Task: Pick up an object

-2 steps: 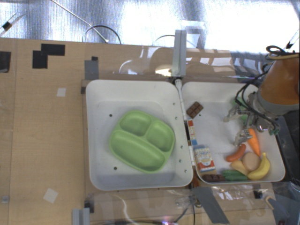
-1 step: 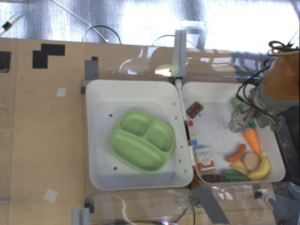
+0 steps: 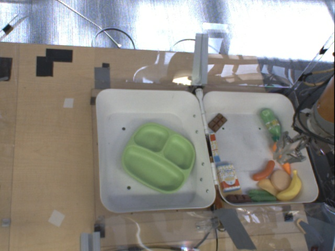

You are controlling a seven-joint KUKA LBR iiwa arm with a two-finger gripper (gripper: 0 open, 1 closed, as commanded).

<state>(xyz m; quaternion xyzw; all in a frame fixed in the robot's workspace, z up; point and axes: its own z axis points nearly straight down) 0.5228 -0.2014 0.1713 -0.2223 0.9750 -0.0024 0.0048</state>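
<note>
Tool (image 3: 289, 151) position, camera view: at the right edge of the right bin (image 3: 238, 140), low over the bin floor, reaching in from the right with the arm (image 3: 322, 114) behind it. Metallic finger parts show near the lower end of the green bottle (image 3: 270, 123) and just above the orange carrot piece (image 3: 286, 167). Tool state: cannot be determined, since the finger ends blur into the clutter and nothing is visibly between them.

Candidate objects all lie in the right bin. A cluster occupies the lower right corner: banana (image 3: 293, 187), potato-coloured lump (image 3: 279, 180), sausage (image 3: 263, 170), and a green vegetable (image 3: 260, 195) along the front wall. A small carton (image 3: 228, 177) and a chocolate piece (image 3: 217, 122) lie near the divider, well apart from the tool. The left bin (image 3: 110, 140) carries a green divided plate (image 3: 158, 157) on the tabletop (image 3: 47, 150) side.

Fault risks, judged from this layout:
- The tool sits between the bottle and the cluster, so a closure here may catch nothing.
- The bottle is round and may roll out of the fingers.
- Cluster items touch one another; a descent there may push neighbours aside or wedge two at once.
- Proximity to the bin's right wall may obstruct one finger.
</note>
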